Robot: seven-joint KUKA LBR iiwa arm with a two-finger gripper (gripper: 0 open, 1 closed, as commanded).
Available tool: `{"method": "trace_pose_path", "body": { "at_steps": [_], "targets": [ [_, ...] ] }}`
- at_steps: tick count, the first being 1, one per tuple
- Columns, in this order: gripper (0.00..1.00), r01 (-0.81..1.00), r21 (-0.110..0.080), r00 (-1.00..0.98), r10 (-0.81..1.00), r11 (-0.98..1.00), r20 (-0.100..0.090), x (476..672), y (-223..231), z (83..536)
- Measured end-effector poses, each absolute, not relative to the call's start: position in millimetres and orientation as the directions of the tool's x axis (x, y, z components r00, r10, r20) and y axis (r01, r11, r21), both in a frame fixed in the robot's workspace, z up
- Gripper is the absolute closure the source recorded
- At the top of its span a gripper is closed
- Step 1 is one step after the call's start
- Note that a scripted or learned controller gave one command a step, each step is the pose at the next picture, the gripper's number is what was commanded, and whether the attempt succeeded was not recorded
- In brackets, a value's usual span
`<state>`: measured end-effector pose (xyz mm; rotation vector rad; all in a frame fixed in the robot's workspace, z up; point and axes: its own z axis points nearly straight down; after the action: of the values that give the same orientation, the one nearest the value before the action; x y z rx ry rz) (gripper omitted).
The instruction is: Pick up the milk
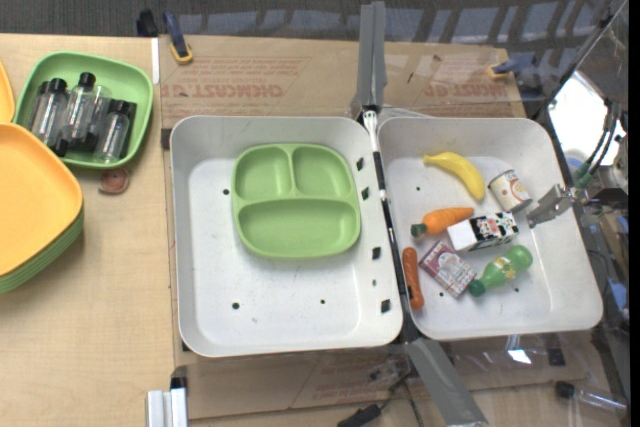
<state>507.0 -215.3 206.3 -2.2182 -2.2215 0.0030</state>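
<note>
Milk carton point(483, 231) lies in right bin point(560, 315); gripper point(552, 206) at its two o'clock, finger state cannot be determined.

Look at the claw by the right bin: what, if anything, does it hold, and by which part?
Nothing is held. The claw sits at the right bin's right side, apart from the milk.

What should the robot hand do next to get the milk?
Probably slide a little left and lower over the milk carton. The gripper sits just right of it in the right bin, holding nothing, and the carton lies beside the carrot.
</note>
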Motion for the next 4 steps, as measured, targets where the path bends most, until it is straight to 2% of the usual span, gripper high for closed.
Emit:
{"method": "trace_pose_path", "body": {
  "at_steps": [1,2,3,4],
  "targets": [
    [0.00,0.999,-0.003,-0.034,0.999,0.034,0.000,509.7,-142.9,160.5],
    [1.00,1.000,-0.004,-0.031,1.000,0.031,0.000,510.0,-144.1,168.8],
    [1.00,0.978,-0.001,-0.209,0.978,0.209,-0.002,564.0,-169.3,190.9],
    [1.00,0.971,-0.005,0.238,0.971,-0.238,0.000,509.6,-159.1,133.1]
  ]
}}
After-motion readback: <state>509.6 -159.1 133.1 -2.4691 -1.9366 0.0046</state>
